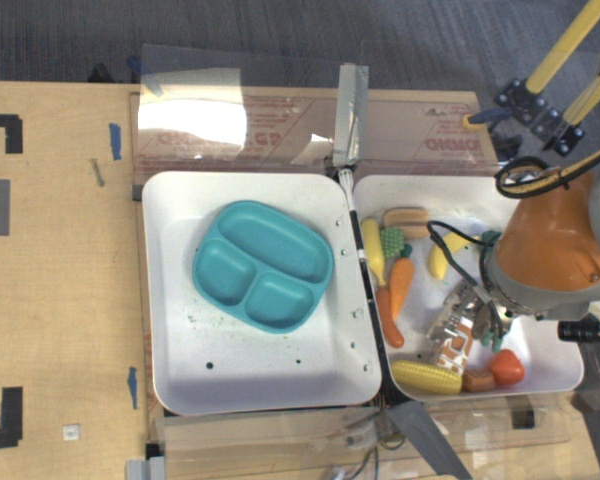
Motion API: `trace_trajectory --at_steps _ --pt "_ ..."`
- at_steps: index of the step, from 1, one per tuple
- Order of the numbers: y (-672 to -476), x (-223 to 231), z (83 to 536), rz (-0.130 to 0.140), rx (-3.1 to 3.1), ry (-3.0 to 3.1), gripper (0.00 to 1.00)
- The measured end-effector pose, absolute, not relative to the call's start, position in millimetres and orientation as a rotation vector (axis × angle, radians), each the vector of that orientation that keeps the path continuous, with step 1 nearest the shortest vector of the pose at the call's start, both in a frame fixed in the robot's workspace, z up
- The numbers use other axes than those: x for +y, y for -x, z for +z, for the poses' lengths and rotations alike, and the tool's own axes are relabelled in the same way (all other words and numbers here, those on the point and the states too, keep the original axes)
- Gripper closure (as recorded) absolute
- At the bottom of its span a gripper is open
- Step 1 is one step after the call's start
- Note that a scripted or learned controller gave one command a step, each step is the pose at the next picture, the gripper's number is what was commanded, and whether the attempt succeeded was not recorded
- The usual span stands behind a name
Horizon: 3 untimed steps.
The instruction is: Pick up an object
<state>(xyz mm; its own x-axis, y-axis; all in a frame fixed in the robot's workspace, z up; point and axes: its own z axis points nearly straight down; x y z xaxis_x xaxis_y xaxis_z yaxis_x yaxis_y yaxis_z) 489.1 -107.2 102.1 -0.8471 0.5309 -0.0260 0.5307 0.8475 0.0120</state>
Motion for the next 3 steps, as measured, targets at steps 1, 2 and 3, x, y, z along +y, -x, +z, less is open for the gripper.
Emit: trace_trajectory --at_steps 1,2,3 --pt "-488.5 -107.1 101.4 0.006 2.994 -0.861 0.00" --pt "-483.7 -122.0 89.3 0.008 3.013 -0.848 0.00" --pt "-531.4 -103.3 121.3 0.004 3.013 -0.856 0.00"
